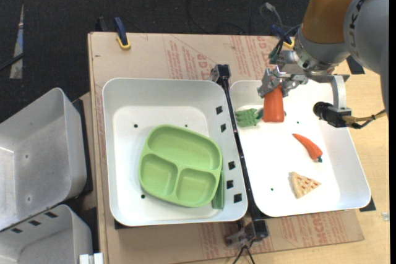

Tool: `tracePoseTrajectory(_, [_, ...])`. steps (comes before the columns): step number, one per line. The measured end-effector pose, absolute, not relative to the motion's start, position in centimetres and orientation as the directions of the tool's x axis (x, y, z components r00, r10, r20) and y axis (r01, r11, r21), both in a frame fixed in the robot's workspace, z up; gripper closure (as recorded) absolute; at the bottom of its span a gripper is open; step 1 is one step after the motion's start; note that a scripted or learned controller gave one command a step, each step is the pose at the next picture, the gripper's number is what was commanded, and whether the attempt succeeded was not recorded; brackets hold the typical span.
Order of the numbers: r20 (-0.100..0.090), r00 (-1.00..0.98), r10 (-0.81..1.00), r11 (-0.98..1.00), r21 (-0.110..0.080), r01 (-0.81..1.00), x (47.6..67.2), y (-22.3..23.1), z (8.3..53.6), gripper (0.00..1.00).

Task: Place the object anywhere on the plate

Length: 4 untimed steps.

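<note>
1. Carrot (273, 106): orange, stubby and tapered, standing roughly upright in the right bin's far left part, its upper end between the fingers of the gripper (273, 87). Green leafy top (247, 117) lies just beside its base, to the left.
2. Plate (180, 165): light green, three compartments, rounded corners, lying flat in the left bin, turned slightly askew. Well apart from the carrot.

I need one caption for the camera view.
Two-finger gripper grips orange carrot above right white bin; green plate waits left.
</note>
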State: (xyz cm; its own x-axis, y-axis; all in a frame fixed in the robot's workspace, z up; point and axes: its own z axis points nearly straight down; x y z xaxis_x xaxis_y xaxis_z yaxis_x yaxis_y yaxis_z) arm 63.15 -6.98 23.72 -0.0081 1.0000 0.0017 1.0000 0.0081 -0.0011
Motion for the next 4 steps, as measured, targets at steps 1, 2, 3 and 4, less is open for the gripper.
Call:
tracePoseTrajectory(1, [0.002, -0.008, 1.0, 0.008, -0.001, 1.0, 62.6, -2.4, 24.1, 1.0])
tracePoseTrajectory(2, [0.002, -0.008, 1.0, 0.008, -0.002, 1.0, 61.3, 2.6, 24.8, 1.0])
tracePoseTrajectory(3, [0.001, -0.008, 1.0, 0.008, -0.002, 1.0, 61.1, 8.0, 24.1, 1.0])
tracePoseTrajectory(4, [0.0, -0.007, 1.0, 0.007, -0.004, 1.0, 59.0, 12.7, 22.3, 1.0])
